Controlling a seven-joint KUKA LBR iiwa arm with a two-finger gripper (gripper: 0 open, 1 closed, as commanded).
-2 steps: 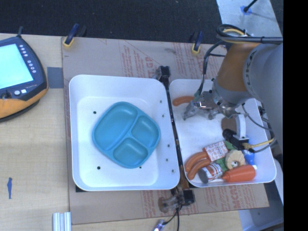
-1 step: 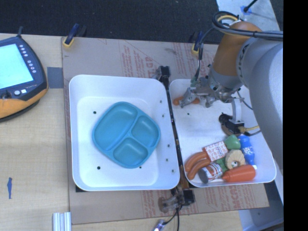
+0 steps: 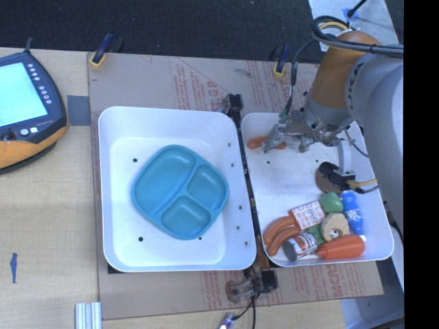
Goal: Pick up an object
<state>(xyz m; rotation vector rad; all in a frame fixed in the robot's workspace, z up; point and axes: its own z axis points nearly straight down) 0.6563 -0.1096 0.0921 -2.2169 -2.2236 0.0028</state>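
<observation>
Currently gripper [image 3: 285,140] hovers at right bin [image 3: 274,177] 12 o'clock, finger state unreadable. Cardboard sheet [image 3: 192,81] covers wood bench [image 3: 48,218]; dark carpet [image 3: 171,9] beyond; pendant [image 3: 27,108] at 9.

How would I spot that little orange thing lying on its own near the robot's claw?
Look in the right-hand white bin, at its far left corner, away from the toy food heaped at the near end. The small orange piece lies there alone, just left of the gripper; everything else in that bin sits clustered together.
</observation>
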